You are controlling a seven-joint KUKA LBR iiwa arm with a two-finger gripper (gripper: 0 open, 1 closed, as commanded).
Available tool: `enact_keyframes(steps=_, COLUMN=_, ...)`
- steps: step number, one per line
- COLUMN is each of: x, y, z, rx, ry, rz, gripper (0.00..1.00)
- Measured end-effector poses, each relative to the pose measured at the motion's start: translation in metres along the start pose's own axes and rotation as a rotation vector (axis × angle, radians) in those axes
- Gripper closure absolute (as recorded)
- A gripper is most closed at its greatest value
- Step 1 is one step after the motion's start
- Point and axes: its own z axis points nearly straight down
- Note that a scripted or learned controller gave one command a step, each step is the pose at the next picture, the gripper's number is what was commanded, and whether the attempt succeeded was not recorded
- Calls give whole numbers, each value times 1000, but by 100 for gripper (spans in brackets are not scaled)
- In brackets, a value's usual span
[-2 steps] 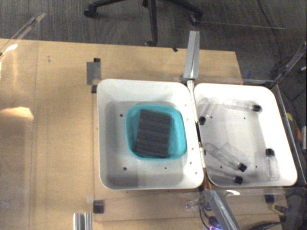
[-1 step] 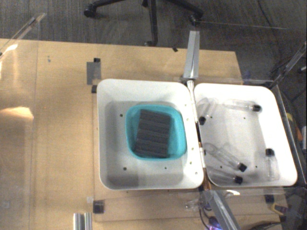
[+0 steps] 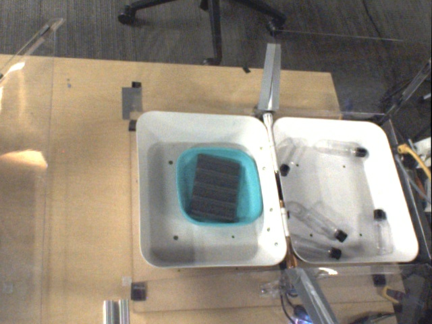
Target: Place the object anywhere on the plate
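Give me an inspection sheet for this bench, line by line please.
Surface: wooden bench bearing two white bins, left bin and right bin.
Job's things: dark ridged block lying on the teal plate in the left bin.
Clutter: several clear tubes with black caps in the right bin.
Grippers: nothing seen.
Cables: loose wires at the right edge.
Surroundings: office chair base on grey carpet.
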Motion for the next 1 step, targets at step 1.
enact_keyframes(steps=1, x=2, y=1, z=-130, rx=-9, ry=11, rz=-5, gripper=0)
